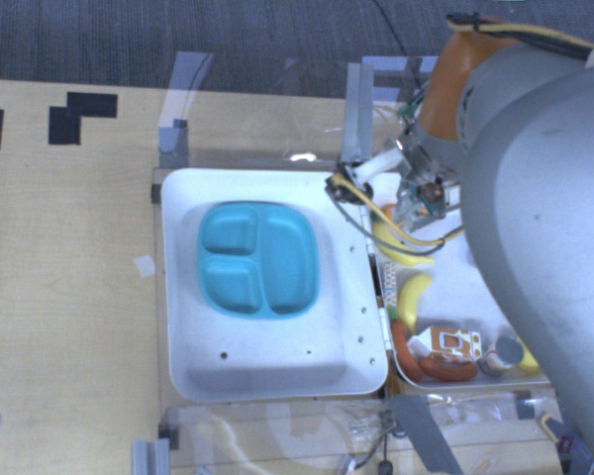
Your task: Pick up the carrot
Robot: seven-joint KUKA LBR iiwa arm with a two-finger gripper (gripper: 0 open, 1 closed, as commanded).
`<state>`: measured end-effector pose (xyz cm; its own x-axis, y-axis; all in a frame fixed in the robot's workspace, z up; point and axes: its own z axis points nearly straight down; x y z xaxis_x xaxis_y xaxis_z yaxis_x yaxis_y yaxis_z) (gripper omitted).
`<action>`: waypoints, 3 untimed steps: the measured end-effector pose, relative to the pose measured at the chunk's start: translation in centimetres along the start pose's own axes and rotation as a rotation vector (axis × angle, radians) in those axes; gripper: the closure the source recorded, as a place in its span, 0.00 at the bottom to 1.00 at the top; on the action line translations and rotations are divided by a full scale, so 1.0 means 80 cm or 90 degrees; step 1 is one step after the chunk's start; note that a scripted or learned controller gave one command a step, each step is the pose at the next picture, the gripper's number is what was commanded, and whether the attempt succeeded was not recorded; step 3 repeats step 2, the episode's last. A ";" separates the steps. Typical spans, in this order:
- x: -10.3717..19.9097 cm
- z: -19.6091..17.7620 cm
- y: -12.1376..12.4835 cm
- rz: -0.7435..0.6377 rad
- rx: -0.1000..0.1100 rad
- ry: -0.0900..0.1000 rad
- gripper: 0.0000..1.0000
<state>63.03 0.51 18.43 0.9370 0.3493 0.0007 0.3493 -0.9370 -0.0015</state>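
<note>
Reaches in from the right: grey arm (535, 196) with its orange band (445, 82), covering much of the right bin (376, 265). Hangs low over the far left part of that bin: gripper (416, 201), amid looped cables and a white fitting. Impossible to tell whether spread or closed, the tip being lost in the clutter of wires and the things beneath.

Lies in the right bin's near left corner, close against the dividing wall: carrot (406, 349), orange, curving along the corner towards the right. Well apart from the gripper, nearer the camera, with nothing gripping it.

Just beyond the carrot: a yellow banana (413, 295), standing roughly lengthwise along the wall, and another yellow curved piece (401, 245) directly below the gripper, possibly a second banana. Just beside the carrot on its right: a small white and orange carton (453, 342), then a greyish round item (503, 352) and a scrap of yellow (530, 362) at the arm's edge, too hidden to name.

Holds a blue divided plate (259, 258) near its middle: left bin (277, 369), white and shallow. Under both bins: pale wood tabletop (69, 295), with black markings (79, 115) at the far left.
</note>
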 end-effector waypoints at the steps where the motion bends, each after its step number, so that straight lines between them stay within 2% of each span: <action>1: 0.045 -0.001 -0.017 -0.017 -0.001 0.003 1.00; 2: -0.068 -0.001 0.020 0.054 -0.001 0.001 1.00; 3: -0.068 -0.001 0.020 0.054 -0.001 0.001 1.00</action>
